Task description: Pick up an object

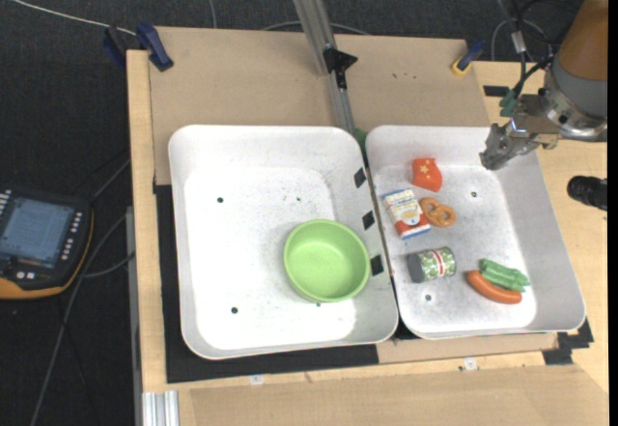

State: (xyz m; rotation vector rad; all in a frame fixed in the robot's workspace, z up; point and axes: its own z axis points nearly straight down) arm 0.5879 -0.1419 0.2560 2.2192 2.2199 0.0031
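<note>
The right bin (pixel 541 231) holds several small items. A red carton (pixel 427 173) lies near its back, with a white and blue box (pixel 407 213) and a brown pretzel (pixel 439 213) below it. Toward the front lie a small can (pixel 432 265), an orange carrot (pixel 494 287) and a green pod (pixel 504 273). My gripper (pixel 495 153) hangs over the bin's back right edge, right of the red carton and apart from it. Nothing shows between its fingers.
The left bin (pixel 232 221) contains a green bowl (pixel 326 261) at its front right. A metal pole (pixel 314 14) slants down to the gap between the bins. A handheld pendant (pixel 39 241) lies off the bench at the left.
</note>
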